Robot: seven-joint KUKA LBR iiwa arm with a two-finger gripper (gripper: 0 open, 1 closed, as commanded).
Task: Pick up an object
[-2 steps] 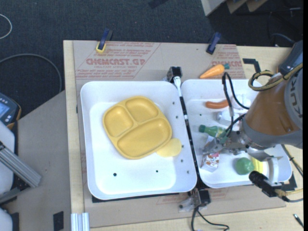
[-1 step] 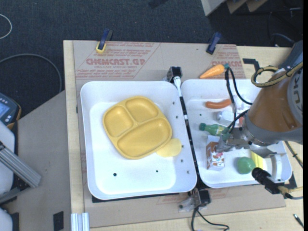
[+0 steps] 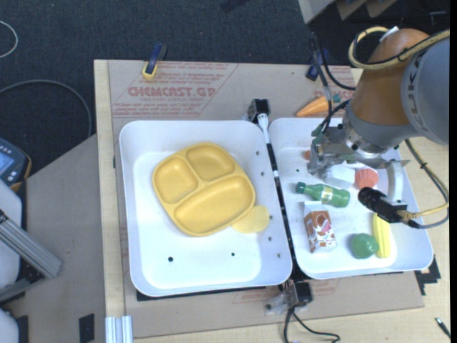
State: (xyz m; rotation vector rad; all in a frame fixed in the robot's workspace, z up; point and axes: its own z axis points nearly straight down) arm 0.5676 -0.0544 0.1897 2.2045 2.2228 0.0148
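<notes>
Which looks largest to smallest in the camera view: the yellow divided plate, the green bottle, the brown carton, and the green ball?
1. yellow divided plate, by far the largest
2. green bottle and brown carton, too alike to rank
3. green ball, the smallest

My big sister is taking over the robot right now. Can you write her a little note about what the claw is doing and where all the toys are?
Claw: low over the right bin, just above the green bottle; can't tell if open or shut, nothing seen held.
Right bin: green bottle, small carton, green ball, yellow piece, pink piece.
Left bin: yellow divided plate.
Done: nothing picked up yet.
Left: grab one toy and lift it.
</notes>
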